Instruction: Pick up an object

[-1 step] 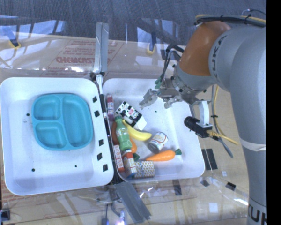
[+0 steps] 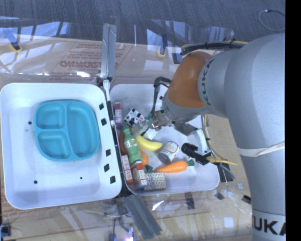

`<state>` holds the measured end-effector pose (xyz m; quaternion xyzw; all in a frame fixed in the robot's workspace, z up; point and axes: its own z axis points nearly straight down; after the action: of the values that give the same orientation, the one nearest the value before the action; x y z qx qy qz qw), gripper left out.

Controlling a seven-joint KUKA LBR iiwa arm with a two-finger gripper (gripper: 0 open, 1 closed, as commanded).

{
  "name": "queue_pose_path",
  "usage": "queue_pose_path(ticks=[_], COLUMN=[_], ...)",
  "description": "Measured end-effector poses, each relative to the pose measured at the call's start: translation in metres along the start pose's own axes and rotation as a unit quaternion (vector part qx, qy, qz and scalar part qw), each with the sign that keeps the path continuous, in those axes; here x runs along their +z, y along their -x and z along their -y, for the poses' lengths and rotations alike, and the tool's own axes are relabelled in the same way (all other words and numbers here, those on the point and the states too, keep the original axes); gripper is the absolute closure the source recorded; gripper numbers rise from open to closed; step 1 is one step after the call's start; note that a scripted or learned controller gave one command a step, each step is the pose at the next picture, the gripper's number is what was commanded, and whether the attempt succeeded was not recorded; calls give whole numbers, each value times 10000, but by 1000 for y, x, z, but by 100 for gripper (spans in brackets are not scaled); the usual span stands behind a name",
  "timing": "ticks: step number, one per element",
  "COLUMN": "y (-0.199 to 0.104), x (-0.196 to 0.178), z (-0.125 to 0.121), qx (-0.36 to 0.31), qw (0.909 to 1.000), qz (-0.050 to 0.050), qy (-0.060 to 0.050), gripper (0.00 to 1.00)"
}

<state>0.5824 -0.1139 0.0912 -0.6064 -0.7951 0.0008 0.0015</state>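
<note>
Apparently toy banana [image 2: 149, 144] in right bin [image 2: 205, 184]: light, stiff, slick plastic; best pinched across mid-curve. End effector [image 2: 151, 123] just above; cannot tell its state.

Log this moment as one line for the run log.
arm: over right bin | gripper: low, above banana, fingers unclear | nearby: carrot, green bottle, can | left bin: blue tray

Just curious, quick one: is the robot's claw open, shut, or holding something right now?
Gripper: cannot be told; it sits low in the right bin above the banana.
</note>
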Motion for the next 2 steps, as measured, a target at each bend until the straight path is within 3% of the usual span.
queue_pose_path(ticks=[1,2], y=[1,-31], x=[-11,-151], z=[-1,-85], qx=[-22,293], qw=[10000,9996], qz=[6,10], qy=[4,15], gripper=[100,100])
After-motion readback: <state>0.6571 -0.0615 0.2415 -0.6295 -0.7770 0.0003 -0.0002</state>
